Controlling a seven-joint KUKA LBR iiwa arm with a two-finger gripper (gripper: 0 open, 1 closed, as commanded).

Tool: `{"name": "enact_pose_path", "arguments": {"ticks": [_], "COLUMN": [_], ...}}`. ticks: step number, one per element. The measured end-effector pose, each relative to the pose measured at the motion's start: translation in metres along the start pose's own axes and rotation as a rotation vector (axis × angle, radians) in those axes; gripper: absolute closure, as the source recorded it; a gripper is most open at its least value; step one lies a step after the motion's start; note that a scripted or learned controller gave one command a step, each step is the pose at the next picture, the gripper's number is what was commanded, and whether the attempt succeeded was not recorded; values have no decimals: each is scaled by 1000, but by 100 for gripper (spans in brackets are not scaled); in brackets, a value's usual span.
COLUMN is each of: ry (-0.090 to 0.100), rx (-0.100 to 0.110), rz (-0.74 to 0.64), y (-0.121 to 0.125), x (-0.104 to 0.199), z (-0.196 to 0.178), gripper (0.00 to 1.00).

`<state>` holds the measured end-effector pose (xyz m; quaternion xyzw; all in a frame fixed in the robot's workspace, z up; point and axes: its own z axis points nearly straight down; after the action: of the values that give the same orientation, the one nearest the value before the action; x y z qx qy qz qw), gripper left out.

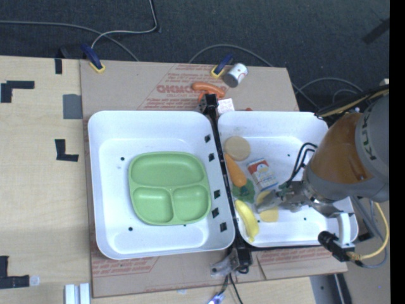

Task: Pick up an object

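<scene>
The right bin (288,126) holds several small objects along its left side: a round tan disc (237,147), an orange carrot (236,171), a green piece (245,192), a white packet with red print (261,171), a yellow banana (246,218) and a small yellow block (269,216). My gripper (273,198) reaches in from the right, low over the bin floor, its tip next to the yellow block and the green piece. The arm's grey and orange body (345,160) hides the bin's right side.
The left bin (104,170) holds a green three-compartment plate (169,187). Black clips run along the wall between the bins. Behind the bins on the cardboard lie an orange-handled tool (209,88) and a small grey cylinder (235,74). Cables trail at the back.
</scene>
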<state>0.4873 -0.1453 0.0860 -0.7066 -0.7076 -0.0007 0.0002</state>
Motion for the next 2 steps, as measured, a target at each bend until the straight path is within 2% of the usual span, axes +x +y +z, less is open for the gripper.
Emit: {"name": "enact_pose_path", "arguments": {"ticks": [1,2], "ry": [-2,-3], "rx": [-5,-5], "rz": [-1,1], "y": [56,15], "x": [43,33], "z": [0,0], "gripper": [0,0]}}
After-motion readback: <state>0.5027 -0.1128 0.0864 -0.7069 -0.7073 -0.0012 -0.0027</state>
